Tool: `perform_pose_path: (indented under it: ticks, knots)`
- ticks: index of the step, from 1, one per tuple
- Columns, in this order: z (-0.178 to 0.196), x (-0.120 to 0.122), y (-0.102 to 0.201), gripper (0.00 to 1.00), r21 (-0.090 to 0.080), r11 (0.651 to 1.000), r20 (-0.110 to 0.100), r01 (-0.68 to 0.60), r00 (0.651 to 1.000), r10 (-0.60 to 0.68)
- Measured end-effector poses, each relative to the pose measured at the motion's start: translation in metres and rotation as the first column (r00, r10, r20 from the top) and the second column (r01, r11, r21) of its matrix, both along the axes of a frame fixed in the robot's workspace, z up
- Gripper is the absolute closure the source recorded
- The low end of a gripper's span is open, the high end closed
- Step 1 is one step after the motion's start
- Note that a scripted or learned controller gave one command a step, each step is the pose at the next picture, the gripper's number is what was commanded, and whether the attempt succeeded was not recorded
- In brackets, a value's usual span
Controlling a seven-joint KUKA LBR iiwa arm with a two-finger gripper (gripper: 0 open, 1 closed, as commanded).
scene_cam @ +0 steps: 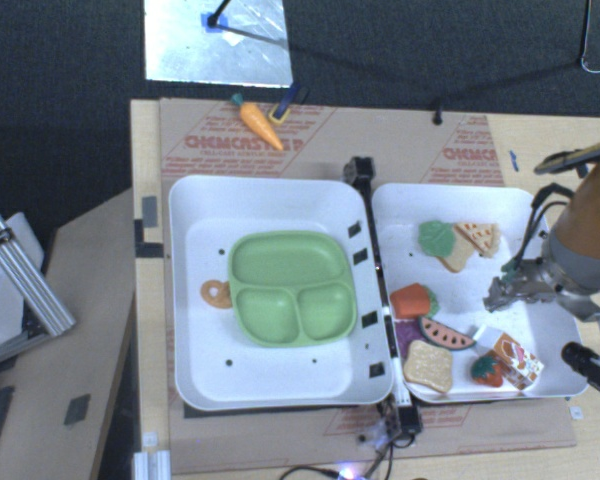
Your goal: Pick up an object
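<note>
My gripper (504,294) hangs low over the right bin (510,203), near its right side, above bare white floor. Toy food lies around it. A small printed carton (516,359) and a strawberry (485,370) sit just below it in the view. A watermelon slice (446,333), a bread slice (429,367) and a red piece with green (412,300) lie to its left. Farther back are a green leaf (436,236) and a triangular sandwich piece (477,236). Nothing shows in the gripper's grasp.
The left bin (195,218) holds a green divided plate (292,288) and a small pretzel (217,294). A toy carrot (260,124) lies on the cardboard behind the bins. The grey arm (585,238) with its orange band covers the right bin's right edge.
</note>
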State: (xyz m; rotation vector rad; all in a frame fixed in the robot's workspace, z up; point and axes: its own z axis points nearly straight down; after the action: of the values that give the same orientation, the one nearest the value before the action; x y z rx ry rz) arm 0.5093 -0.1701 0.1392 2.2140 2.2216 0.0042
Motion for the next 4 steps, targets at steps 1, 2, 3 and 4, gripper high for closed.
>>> perform_pose_path:
  ticks: [1,2,3,4]
  knots:
    - [0.049,0.0,0.003,1.0,0.0,1.0,0.001,-0.001,1.0,0.001]
    - [0.088,0.002,0.002,1.0,0.0,1.0,0.001,-0.001,1.0,0.001]
    - [0.096,-0.002,0.051,1.0,0.003,1.0,-0.003,-0.006,1.0,0.006]
    - [0.087,-0.005,0.079,1.0,0.003,1.0,-0.004,-0.004,1.0,0.004]
